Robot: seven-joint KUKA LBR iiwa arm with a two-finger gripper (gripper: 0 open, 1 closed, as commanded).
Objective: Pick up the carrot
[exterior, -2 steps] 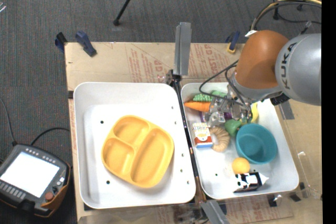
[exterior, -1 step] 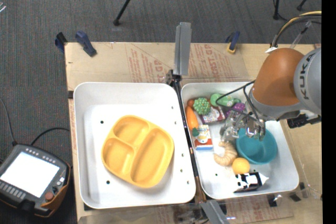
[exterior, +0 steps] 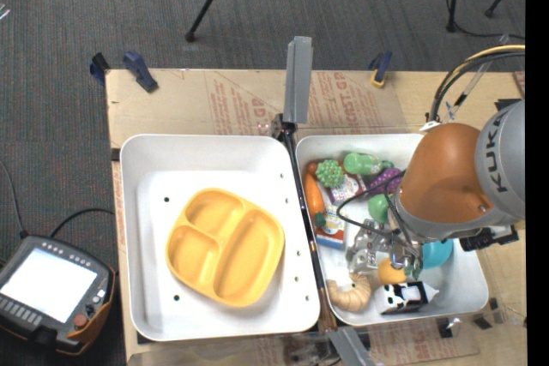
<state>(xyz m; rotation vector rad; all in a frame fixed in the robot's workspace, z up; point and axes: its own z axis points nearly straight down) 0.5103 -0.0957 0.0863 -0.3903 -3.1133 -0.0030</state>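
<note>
From above, the arm (exterior: 446,176) is reaching into the right bin (exterior: 470,287), its gripper (exterior: 382,251) hanging low among the toys; whether it is spread or pressed together cannot be told. The carrot (exterior: 314,195) is lying by that bin's left wall, apart from the gripper. A yellow tray (exterior: 225,246) is sitting in the left bin (exterior: 146,184).

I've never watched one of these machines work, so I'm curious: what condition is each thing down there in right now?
carrot: lying at the right bin's left wall, untouched.
gripper: low over the right bin's toys, apart from the carrot.
yellow plate: flat in the left bin, compartments bare.
croissant: resting at the right bin's front.
right bin: crowded with toys.
</note>
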